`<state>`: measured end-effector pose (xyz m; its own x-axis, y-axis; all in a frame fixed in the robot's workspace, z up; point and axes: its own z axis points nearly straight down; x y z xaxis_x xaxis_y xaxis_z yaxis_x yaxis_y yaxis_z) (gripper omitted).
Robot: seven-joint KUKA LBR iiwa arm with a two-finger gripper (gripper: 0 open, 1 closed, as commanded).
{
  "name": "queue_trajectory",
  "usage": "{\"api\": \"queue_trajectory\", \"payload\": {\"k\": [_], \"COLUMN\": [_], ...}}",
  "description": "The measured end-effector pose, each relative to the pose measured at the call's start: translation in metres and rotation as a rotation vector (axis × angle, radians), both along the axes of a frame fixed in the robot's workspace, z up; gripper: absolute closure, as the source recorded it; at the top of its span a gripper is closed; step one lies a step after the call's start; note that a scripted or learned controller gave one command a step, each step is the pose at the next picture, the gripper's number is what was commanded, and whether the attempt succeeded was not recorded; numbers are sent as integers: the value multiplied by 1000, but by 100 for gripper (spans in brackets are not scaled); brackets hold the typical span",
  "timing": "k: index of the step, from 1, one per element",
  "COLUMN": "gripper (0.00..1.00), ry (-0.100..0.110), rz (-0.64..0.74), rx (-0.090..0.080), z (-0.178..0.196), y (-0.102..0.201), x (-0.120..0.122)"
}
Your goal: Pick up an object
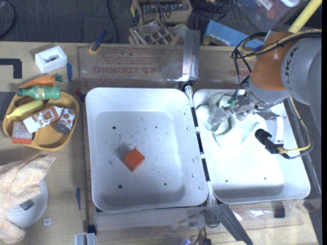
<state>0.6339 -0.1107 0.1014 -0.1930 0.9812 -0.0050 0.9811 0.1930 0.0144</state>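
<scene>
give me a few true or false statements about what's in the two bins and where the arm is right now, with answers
1. A small orange block lies in the left white bin. True.
2. The orange block sits in the right white bin. False: it is in the left bin.
3. The claw is over the far left part of the right bin. True.
4. The claw is right above the orange block. False: it is in the other bin, well apart from the block.
5. A tan bowl of toy food stands on the bench left of the bins. True.
6. The grey arm reaches in from the left of the view. False: it comes from the right.
</scene>
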Motion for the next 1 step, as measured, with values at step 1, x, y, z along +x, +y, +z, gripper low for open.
{"api": "queue_trajectory", "payload": {"k": [1], "gripper": [0], "ry": [7], "rz": [33], "rx": [-1], "z": [-13], "y": [8], "x": [12]}}
